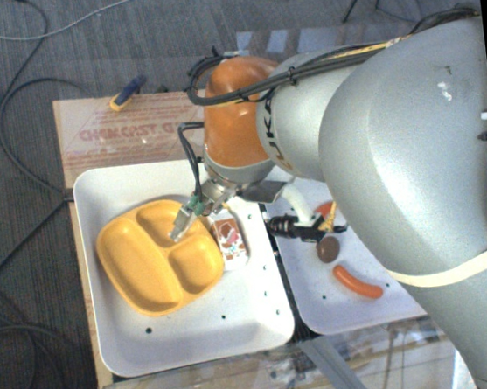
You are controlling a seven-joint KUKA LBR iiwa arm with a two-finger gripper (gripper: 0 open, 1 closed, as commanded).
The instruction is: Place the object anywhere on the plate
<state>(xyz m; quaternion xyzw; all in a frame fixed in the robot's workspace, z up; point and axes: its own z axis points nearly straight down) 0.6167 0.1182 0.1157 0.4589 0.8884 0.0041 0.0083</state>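
Looks like the placing step: gripper (pixel 183 226) lowered over the yellow 3-compartment plastic plate (pixel 156 257) in the left white bin (pixel 157 349), tip above the plate's upper right compartment. Cannot tell how the claw stands, nor whether anything sits in it; too small and blurred. Just beside the plate's right edge, a small flat red-and-white packet (pixel 230 239), lying on the bin floor, off the plate. If that is the task's thing, still to be picked and set on the plate; next move calls for a shift right and a clean pinch.

Counted: 1 plate, 1 packet, 2 bins. In the right white bin (pixel 329 315): 1 orange sausage-shaped toy (pixel 358 281), 1 brown round piece (pixel 327 249), 1 black-handled tool (pixel 296 225).
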